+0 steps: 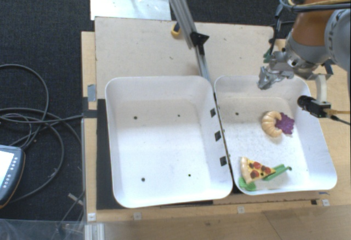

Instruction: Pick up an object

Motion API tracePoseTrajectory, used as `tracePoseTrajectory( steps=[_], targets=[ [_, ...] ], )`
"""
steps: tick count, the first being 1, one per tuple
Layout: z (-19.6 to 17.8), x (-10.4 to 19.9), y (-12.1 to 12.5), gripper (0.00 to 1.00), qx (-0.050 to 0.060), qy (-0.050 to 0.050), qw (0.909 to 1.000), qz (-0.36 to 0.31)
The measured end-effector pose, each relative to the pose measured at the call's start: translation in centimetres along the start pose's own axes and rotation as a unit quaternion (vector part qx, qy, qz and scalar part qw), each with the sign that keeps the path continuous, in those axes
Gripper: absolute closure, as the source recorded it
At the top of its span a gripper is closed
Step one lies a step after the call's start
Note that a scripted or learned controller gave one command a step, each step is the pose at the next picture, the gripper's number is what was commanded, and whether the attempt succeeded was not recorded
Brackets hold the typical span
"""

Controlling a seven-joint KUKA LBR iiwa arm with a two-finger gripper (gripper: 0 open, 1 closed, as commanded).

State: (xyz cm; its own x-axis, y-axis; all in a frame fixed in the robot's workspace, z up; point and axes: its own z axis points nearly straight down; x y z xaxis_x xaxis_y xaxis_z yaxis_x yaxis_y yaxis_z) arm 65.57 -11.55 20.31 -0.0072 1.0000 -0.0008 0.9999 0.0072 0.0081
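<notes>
While the gripper (267,81) is positioned over the upper part of the right bin (307,178), nothing is seen between its tips, and whether the jaws are apart or together cannot be told from this slanted view. The nearest candidate for picking is the croissant (271,123), which lies below and very slightly right of the gripper in the frame, near the middle of the right bin. It is a tan, curved, ridged piece, apparently moulded plastic, with its curve opening toward the right. The purple piece (285,123), lumpy and frilled, is set just beside it on the right and appears to touch it, so a clean grasp would be favoured from the croissant's left flank. Further toward the lower edge of the frame, well apart from the gripper, the pizza slice (254,168) is found: a flat wedge, yellow with red spots, its long axis running roughly left to right. A green piece (272,173), thin and elongated, lies against its lower right side, though its exact form is not resolved. The left bin (118,124) is a shallow white tray with smooth walls and small dark holes in its floor.
</notes>
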Motion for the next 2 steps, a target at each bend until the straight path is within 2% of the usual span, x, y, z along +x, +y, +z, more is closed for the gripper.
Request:
tracePoseTrajectory(
  steps=[1,2],
  targets=[
    [-5.5,0.0,0.2,1.0,0.0,0.0,1.0,0.0],
    [-4.2,4.6,-2.2,1.0,0.004,0.001,1.0,-0.001]
  ],
)
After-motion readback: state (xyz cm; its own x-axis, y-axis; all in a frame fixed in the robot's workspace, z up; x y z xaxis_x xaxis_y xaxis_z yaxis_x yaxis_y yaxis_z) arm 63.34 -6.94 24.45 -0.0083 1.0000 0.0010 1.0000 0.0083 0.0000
